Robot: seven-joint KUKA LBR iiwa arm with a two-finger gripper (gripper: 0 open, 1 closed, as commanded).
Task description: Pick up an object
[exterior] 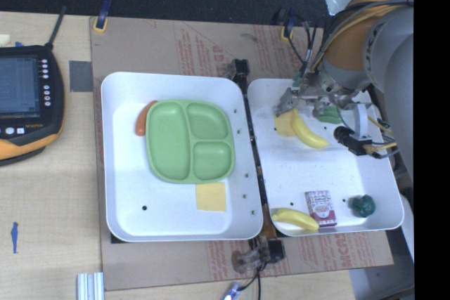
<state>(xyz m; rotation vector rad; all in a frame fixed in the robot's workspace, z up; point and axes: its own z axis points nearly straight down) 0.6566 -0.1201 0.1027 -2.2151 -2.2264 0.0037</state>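
My gripper (298, 106) hangs over the far part of the right bin (309, 172), right above a yellow banana (308, 133) and a pale yellow piece (283, 124) beside it. A metal finger (285, 105) slants toward the bin's left wall. Nothing shows held between the fingers. Near the front wall of the same bin lie a second banana (295, 220), a small red-and-white box (320, 209) and a dark green lump (363, 205).
The left bin (123, 151) holds a green divided plate (190, 140), an orange-red item (143, 119) poking out at the plate's left edge, and a yellow square slice (211, 197). A teach pendant (24, 98) lies on the bench at the far left.
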